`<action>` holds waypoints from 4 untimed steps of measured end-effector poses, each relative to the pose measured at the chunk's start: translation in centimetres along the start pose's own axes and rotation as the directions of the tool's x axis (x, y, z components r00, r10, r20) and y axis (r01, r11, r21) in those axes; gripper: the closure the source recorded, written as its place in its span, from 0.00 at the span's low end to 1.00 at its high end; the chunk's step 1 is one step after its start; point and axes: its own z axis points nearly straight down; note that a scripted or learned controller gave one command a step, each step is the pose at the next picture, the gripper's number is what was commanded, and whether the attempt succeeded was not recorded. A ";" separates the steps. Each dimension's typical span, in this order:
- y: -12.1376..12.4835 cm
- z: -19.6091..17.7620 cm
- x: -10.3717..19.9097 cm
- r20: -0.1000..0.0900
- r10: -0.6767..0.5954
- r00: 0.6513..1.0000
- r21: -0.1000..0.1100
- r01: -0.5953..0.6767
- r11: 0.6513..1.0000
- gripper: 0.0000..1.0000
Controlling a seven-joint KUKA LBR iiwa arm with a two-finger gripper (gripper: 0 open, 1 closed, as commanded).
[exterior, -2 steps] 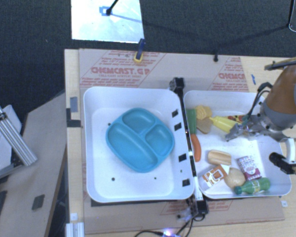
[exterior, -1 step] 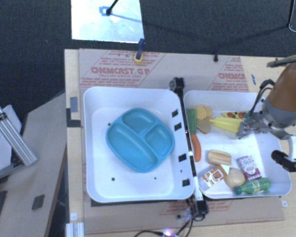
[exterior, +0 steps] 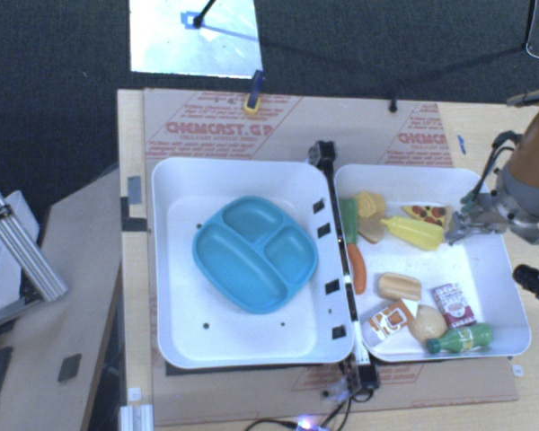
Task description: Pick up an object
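Right bin (exterior: 512, 308), on the counter: pizza slice (exterior: 425, 213), yellow bottle (exterior: 413, 233), corn (exterior: 370, 205), carrot (exterior: 357, 268), bun (exterior: 400, 285), red packet (exterior: 453, 304), green bottle (exterior: 459, 338). Left bin (exterior: 175, 330): one blue divided tray (exterior: 254, 253). Pincer (exterior: 455, 227) low over the right bin's upper right part, just beside the pizza slice and yellow bottle; cannot tell whether wide or narrow, nothing seen between its tips.

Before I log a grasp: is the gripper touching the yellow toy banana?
Apart. The camera view shows white bin floor between the gripper and the yellow toy banana.

Blue divided plate (exterior: 255, 253) in left white bin (exterior: 175, 187); yellow-blue clamp (exterior: 253, 94) on cardboard sheet (exterior: 217, 124).
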 end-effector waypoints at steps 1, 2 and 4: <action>0.1 -4.4 -0.2 0.000 -0.004 1.000 -0.001 0.004 1.000 1.00; 0.3 -8.4 -0.2 0.000 -0.005 1.000 -0.001 0.005 1.000 1.00; -1.6 -8.7 9.6 -0.004 -0.010 1.000 0.005 0.010 1.000 1.00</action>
